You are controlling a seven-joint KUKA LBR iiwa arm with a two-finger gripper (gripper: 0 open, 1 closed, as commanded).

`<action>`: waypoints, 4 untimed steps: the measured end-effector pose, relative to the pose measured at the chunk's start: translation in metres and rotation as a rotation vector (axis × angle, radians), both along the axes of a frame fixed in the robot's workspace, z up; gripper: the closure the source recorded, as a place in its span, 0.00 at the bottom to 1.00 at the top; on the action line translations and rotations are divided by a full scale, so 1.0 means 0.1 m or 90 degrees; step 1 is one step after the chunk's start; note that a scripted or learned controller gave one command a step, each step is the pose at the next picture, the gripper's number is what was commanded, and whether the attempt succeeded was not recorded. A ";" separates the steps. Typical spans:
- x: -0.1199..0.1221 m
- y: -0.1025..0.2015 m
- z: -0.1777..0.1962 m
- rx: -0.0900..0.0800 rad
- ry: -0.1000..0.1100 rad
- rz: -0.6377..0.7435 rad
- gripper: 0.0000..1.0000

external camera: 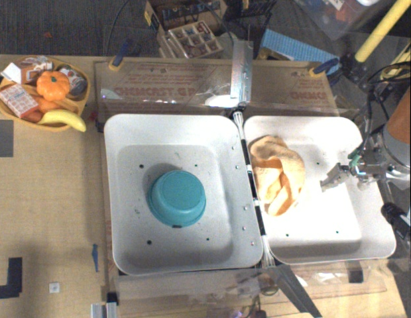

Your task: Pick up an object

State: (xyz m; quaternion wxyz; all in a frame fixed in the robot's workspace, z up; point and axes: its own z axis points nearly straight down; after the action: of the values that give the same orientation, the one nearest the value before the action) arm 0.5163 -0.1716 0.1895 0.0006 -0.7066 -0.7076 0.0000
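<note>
Camera view looks down on two white bins side by side on the table point(53, 204). In the right bin point(338, 244) lies a crumpled orange-yellow cloth point(278, 174), soft and folded, pale cream at its upper part and deeper orange lower down. It sits against the bin's left wall, its long axis running from the far end toward the near end. The pincer point(333, 177) hovers over the same bin, right of the cloth and apart from it, released, nothing between its fingers. An upturned teal bowl point(177, 197) rests in the left bin point(126, 144).
</note>
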 end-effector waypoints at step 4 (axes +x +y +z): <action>0.39 -0.31 -0.86 -0.002 -0.012 0.149 1.00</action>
State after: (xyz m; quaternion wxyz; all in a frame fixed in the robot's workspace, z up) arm 0.5554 -0.2024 0.1033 -0.0075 -0.6189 -0.7854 -0.0052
